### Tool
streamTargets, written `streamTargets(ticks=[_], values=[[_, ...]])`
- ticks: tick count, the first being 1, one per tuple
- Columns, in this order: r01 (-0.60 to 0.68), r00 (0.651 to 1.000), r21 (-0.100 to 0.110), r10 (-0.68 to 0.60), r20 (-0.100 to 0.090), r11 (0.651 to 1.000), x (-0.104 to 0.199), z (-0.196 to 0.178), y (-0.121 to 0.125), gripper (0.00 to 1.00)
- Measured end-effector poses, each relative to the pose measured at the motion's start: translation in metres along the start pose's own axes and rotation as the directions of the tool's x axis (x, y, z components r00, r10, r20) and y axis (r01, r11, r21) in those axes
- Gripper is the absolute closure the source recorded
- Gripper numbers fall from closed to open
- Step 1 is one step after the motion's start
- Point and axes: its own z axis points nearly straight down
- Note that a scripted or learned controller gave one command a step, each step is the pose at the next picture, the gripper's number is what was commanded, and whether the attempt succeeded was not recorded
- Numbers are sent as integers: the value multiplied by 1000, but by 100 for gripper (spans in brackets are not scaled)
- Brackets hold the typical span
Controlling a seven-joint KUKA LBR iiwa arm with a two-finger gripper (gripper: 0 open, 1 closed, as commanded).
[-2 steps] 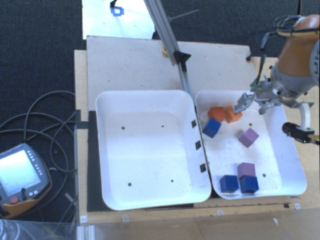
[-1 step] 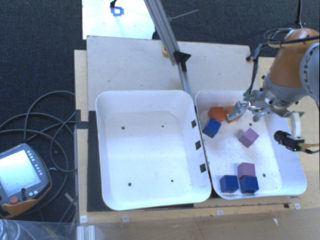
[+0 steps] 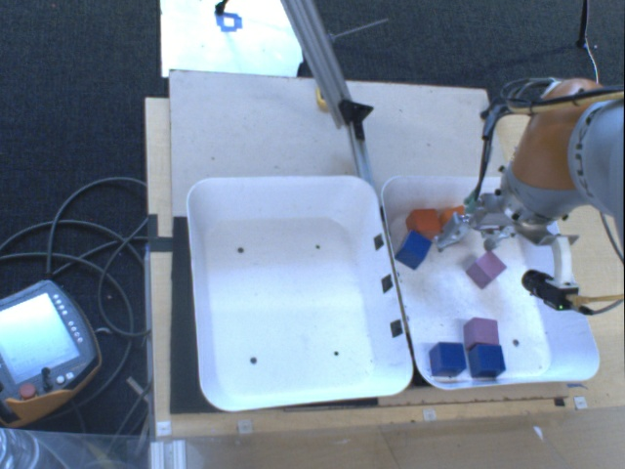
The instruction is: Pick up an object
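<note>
Camera view: tool (image 3: 459, 231) hovers over right bin (image 3: 586, 355) by orange block (image 3: 424, 221); grip state unclear.

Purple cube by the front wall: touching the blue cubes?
Touching. The camera view shows the purple cube abutting the right blue cube, no gap; left blue cube alongside.

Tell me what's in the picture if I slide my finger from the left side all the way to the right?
Screen gadget → black cables → left white bin → blue block → orange thing → gripper → tilted purple block → robot arm.
</note>
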Motion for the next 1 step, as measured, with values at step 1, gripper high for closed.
streamTargets(ticks=[1], values=[[2,1000,-7,-2,1,1000,0,-14,2,100]])
